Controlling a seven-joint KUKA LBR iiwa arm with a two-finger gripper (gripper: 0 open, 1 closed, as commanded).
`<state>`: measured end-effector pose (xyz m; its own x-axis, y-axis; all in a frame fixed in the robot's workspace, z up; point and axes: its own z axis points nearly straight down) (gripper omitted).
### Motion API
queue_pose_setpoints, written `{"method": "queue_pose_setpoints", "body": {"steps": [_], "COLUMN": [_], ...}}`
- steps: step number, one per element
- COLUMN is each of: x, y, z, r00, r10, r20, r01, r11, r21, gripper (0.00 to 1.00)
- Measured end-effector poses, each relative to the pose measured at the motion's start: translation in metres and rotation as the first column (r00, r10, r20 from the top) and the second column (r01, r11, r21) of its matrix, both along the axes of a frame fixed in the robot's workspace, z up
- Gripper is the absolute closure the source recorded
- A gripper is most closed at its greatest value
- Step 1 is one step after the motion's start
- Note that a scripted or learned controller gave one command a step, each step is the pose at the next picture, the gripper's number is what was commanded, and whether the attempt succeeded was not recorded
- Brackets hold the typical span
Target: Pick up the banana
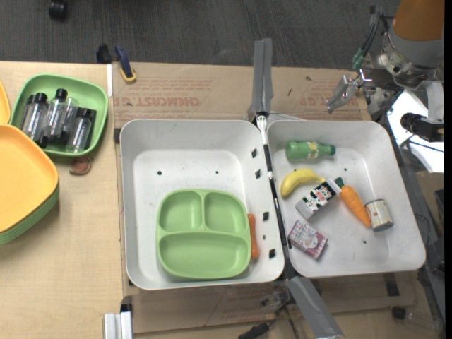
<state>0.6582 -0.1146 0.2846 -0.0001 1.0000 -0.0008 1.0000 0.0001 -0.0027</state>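
Far left, at the frame edge: stacked orange plates (25,182) on the tabletop (85,246). Just above and beside them, a small green tray (95,101) holding several clear bottles with black caps (56,119), lying side by side. Near the tray's upper right corner, a blue-and-yellow clamp (124,64) on the cardboard sheet (183,97).

Next, the left bin (141,154), white and shallow, carrying a green divided plate (203,233) in its lower half. Tucked against that plate's right edge, a slim orange piece (252,235), identity hard to tell.

Across the central divider, the right bin (385,260). Toward its upper left, a green bottle (309,149) lying on its side. Just below, the banana (298,181), yellow, curved, resting on the bin floor close to the left wall. Touching or nearly touching the banana's right end, a small black-and-white carton (317,198). Below that, a pink-patterned packet (307,238). Further right, a carrot (354,203) lying at a slant, and just beside its lower end a small silver can (380,214) on its side.

Upper right, above the right bin's far rim: the gripper (344,95), well apart from the banana, hanging over the cardboard, with nothing between its fingers. Impossible to say how far apart those fingers stand. Behind it, the grey arm with its orange band (418,9).
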Motion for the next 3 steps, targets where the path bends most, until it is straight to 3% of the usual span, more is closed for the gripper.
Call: {"method": "queue_pose_setpoints", "body": {"steps": [1,2,3], "x": [0.000,0.001,0.001], "y": [0.000,0.010,0.010], "z": [0.008,-0.161,-0.161], "r00": [1.000,0.998,0.998], "r10": [0.002,-0.061,-0.061], "r20": [-0.002,0.004,0.003], "r01": [-0.002,0.061,0.061], "r11": [1.000,0.998,0.998], "r21": [-0.001,0.000,0.000], "gripper": [1.00,1.00,0.00]}}
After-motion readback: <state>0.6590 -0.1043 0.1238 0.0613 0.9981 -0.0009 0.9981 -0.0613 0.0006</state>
